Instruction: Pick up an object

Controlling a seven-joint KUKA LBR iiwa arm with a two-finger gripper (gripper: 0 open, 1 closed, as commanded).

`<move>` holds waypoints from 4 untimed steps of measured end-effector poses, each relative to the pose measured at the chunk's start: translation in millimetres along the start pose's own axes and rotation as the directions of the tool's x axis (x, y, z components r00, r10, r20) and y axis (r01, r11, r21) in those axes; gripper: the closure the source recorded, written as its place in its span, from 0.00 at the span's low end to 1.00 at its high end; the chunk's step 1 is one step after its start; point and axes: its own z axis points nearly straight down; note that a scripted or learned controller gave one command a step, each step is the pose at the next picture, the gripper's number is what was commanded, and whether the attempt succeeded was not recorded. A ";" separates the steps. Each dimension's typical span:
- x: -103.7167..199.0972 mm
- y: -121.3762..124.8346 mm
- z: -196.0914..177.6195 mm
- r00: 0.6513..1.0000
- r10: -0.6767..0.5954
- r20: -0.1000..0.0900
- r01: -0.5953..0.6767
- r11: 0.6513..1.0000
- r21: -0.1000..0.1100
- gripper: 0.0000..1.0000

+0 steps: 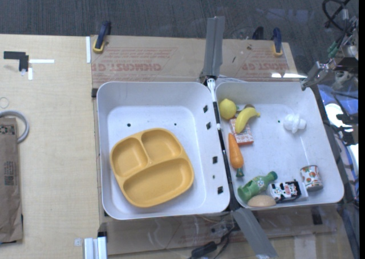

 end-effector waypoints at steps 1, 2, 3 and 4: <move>54.3 33.7 69.0 0.992 0.124 0.000 -0.124 0.992 0.002 0.00; 119.7 -10.3 153.7 0.985 -0.171 -0.001 0.171 0.985 0.000 0.00; 112.2 -16.1 180.3 0.952 -0.307 0.002 0.307 0.952 -0.010 0.00; 126.4 -7.8 85.7 0.975 -0.221 0.001 0.221 0.975 -0.002 0.00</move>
